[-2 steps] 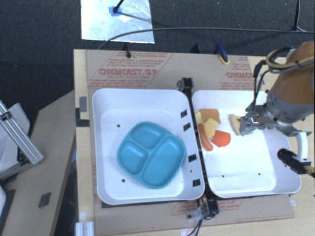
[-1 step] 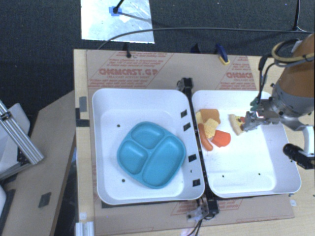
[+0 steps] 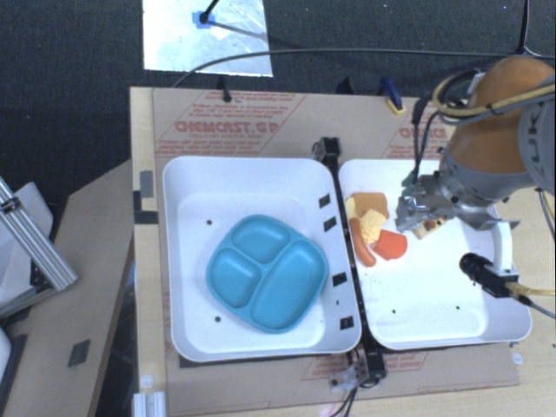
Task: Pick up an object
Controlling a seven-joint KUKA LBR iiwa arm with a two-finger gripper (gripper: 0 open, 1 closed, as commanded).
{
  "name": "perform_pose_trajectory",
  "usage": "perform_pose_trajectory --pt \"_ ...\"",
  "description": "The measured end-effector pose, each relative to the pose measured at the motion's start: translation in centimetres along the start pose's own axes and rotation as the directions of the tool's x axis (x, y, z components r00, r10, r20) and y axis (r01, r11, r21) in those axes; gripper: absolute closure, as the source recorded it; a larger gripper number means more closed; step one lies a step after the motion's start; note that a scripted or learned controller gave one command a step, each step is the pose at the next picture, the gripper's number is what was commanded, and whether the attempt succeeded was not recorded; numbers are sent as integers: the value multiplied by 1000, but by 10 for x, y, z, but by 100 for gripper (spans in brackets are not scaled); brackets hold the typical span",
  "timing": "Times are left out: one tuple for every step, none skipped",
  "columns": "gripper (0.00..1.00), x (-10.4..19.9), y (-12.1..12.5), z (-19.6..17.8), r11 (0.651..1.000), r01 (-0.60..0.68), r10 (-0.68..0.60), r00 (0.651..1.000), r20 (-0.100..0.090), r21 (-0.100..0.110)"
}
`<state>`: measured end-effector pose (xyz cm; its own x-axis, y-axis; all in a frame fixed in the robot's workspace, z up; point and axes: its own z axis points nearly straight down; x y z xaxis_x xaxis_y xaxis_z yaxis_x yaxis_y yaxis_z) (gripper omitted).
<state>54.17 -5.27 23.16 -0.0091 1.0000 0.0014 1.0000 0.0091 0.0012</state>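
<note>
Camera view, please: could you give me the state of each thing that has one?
Blue divided plate: flat, right way up, in the left bin.
Toy food pile: bunched against the right bin's left wall.
Claw: low over the right bin, beside the pile; nothing visibly held.

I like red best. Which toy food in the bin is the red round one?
The red tomato-like piece, the rightmost of the pile in the right bin. Beside it lie a long orange sausage-like piece and a yellow corn-like piece.
</note>
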Motion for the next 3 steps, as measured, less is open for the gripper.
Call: perform_pose_trajectory --pt "100 51 1 8 1000 1 -1 1000 0 0" --pt "100 104 9 -3 1000 2 -2 1000 -1 -1" --pt "100 153 18 -6 1000 1 -1 1000 -1 -2"
